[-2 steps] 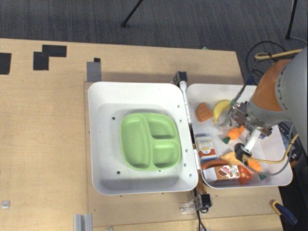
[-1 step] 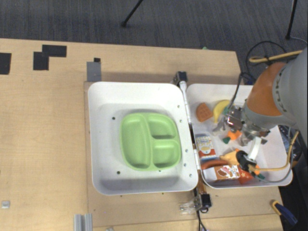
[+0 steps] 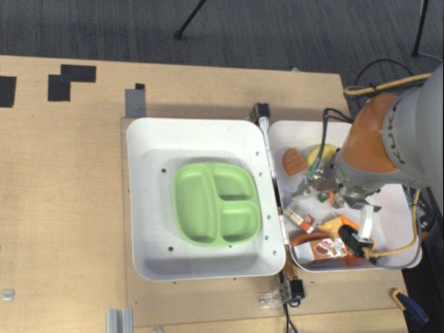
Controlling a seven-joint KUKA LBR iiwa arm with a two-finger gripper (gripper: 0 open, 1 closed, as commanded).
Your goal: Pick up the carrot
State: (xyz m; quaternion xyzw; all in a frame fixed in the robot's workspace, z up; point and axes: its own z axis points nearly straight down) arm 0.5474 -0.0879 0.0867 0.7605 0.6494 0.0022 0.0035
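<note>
Zero lift so far: carrot (image 3: 338,223) lies on the right bin (image 3: 409,254) floor among clutter near the front wall, gripper (image 3: 325,183) low just behind it, fingers too hidden to tell spread or pinched, so grasp and raise remain.

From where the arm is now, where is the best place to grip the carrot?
Probably at the middle of the carrot, coming from above, with the fingers across its thin width. It lies flat and slanted in the right bin, and clutter crowds both its ends.
</note>
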